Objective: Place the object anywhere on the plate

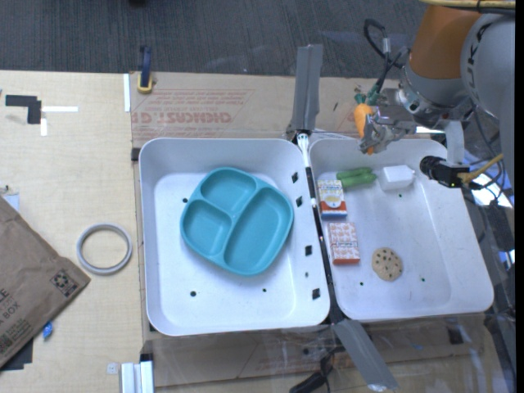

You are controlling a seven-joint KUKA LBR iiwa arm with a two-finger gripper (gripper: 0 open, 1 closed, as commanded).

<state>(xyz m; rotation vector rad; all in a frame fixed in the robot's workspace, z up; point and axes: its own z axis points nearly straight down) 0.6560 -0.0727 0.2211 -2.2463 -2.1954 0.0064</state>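
A blue three-compartment plate [237, 219] lies in the left bin [164, 293] with nothing on it. My gripper [370, 142] hangs over the back left corner of the right bin [458, 293], raised above its floor. A small orange carrot with a green top [361, 118] sits at the fingers' left side, and the fingers look closed on its lower end. The carrot is well to the right of the plate, past the divider between the bins.
The right bin holds a green pod [356, 177], a white block [396, 176], two small cartons [331, 197] [343, 242] and a cookie [386, 263]. A tape ring [104, 246] and a brown box [24, 277] lie on the bench at the left.
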